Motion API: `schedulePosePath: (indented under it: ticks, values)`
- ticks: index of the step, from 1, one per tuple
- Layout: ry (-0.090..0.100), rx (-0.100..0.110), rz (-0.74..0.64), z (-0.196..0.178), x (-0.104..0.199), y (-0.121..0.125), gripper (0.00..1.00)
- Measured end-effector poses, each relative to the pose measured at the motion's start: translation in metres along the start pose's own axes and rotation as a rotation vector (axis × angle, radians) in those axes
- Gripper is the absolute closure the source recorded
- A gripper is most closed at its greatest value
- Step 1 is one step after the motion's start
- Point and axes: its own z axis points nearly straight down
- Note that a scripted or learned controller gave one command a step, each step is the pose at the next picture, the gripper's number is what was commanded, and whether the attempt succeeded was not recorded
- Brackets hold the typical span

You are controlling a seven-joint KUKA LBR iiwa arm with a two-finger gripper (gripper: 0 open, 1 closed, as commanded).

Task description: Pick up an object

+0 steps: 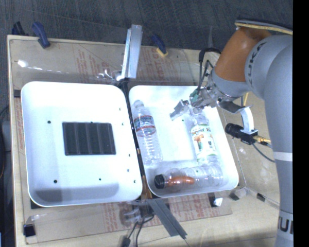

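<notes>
Because the gripper [187,107] hangs slightly open and empty in the upper part of the right bin [227,158], just above the green-labelled bottle [203,138], a descent could strike its cap and roll it toward the dark-capped bottle [188,179] lying along the lower wall.

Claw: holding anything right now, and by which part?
Cannot be told. The claw sits in the right bin above the cap end of the green-labelled bottle, but no object is visibly between its tips.
</notes>
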Motion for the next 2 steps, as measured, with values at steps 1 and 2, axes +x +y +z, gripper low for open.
schedulePosePath:
  ticks: [1, 2]
  values:
    - [-0.003, -0.004, 0.138, -0.008, -0.003, 0.007, 0.00]
    - [-0.001, -0.002, -0.112, -0.036, 0.006, -0.026, 0.00]
